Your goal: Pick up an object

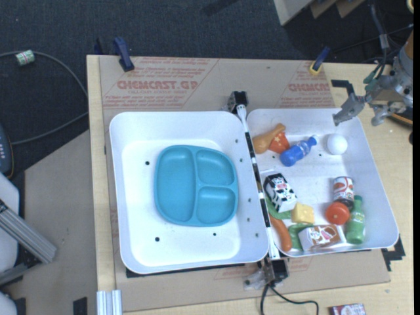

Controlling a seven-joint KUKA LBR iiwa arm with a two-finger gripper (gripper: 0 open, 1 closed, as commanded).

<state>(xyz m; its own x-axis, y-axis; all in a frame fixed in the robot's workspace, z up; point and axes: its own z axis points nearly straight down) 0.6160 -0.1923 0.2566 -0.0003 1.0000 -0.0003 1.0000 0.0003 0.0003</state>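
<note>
I see the end effector (365,112) spread, gripping nothing, over the right bin's (375,169) far rim, beside the white ball (336,144).

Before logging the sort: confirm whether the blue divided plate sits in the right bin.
No, the blue divided plastic plate lies in the left white bin.

Turquoise divided plate (195,185), white bins (131,136), blue bottle (297,151), white ball (336,144), black-and-white cow-patterned carton (281,193)

A divided plate (195,184) is set in the left bin (131,136); to the right of that plate, small toys are gathered in the right bin (374,176).
</note>
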